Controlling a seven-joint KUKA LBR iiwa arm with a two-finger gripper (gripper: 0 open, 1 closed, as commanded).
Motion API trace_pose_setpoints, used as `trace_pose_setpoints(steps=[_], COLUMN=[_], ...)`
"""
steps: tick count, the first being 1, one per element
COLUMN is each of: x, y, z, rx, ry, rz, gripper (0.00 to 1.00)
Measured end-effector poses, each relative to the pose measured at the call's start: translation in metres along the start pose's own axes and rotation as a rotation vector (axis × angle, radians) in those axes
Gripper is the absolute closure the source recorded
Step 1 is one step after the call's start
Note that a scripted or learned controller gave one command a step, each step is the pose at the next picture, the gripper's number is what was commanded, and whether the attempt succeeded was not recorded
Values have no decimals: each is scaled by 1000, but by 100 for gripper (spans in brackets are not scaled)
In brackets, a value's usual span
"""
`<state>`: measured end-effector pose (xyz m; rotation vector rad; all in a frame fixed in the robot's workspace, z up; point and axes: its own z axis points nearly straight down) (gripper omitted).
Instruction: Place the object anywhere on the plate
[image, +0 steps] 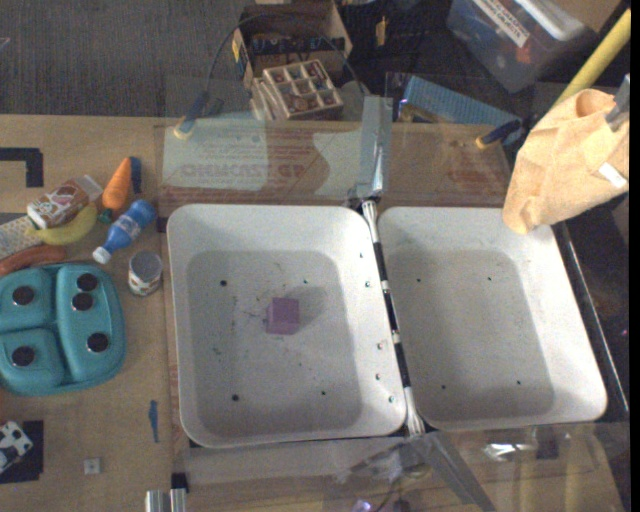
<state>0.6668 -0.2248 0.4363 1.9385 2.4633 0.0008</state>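
Note:
A small purple cube (283, 316) lies flat on the floor of the left white bin (196, 262), a little left of that bin's middle. Nothing touches it. The right white bin (560, 385) stands beside it, across the shared middle rim. A bundle of yellow cloth (560, 165) hangs over the right bin's far right corner.
On the bench left of the bins lie a teal compartment tray (58, 325), a small can (145, 272), a blue bottle (125, 230), a toy carrot (119, 183) and a banana (68, 230). A wooden box (300, 88) stands behind the bins.

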Motion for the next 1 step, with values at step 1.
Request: trace_pose_setpoints(steps=[1], x=[14], y=[-63], z=[0], rx=[6], ry=[4], rz=[290], gripper=[100])
